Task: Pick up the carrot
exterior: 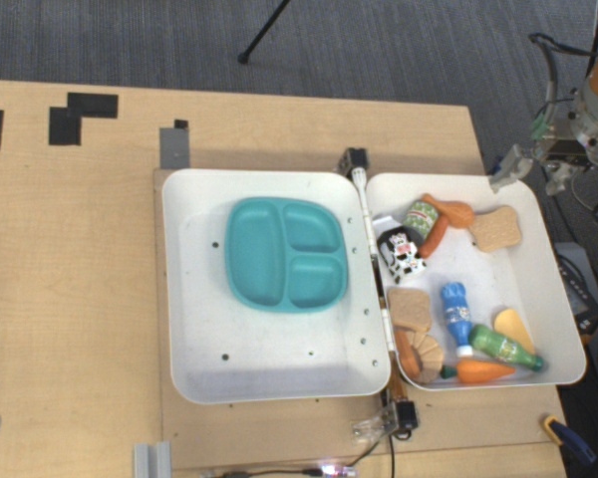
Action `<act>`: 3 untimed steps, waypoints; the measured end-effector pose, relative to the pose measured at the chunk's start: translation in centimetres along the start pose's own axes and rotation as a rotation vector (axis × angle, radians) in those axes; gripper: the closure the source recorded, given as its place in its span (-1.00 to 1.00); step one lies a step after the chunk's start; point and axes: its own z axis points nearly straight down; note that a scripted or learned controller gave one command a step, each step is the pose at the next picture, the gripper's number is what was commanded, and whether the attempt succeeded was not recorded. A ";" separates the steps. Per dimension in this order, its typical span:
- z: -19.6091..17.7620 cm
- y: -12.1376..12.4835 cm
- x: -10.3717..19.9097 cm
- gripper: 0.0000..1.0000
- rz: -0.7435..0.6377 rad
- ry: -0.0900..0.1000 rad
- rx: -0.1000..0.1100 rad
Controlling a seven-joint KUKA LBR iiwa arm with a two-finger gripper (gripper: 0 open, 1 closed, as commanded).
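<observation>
Presently, step in hand: reaching for the carrot [483, 371], by my judgement not yet begun, since the end effector [510, 167] hangs outside the far right corner of the right bin [570, 332], well apart from it
Left bin [179, 267]: holds a teal divided plate [284, 255]; nothing the task needs, so I would leave it alone
Carrot: lies flat against the near wall of the right bin, green end to the left, orange point to the right
Neighbours: round biscuits [426, 352] just to its left, a green bottle [506, 347] lying slantwise along its upper side and seemingly touching it, a blue bottle [455, 315] near
Approach: come straight down over the orange middle and close across its short width; the wall and the green bottle leave little room, so a skewed descent may nip the bottle or strike the rim
Lookalike: an orange piece [454, 210] near the far wall could be mistaken for the target
End effector state: I cannot tell whether it is apart or together
Worktop [80, 297]: pale wood, with black marks [80, 116] at far left
Room: grey carpet [429, 38] beyond, crossed by a thin black rod [279, 13]
</observation>
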 end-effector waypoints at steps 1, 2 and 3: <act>4.7 -10.9 -1.4 -1.00 -0.134 0.000 0.004; 13.9 -14.5 -2.1 -1.00 -0.268 0.003 0.005; 17.4 -14.1 -1.7 -1.00 -0.476 -0.005 -0.013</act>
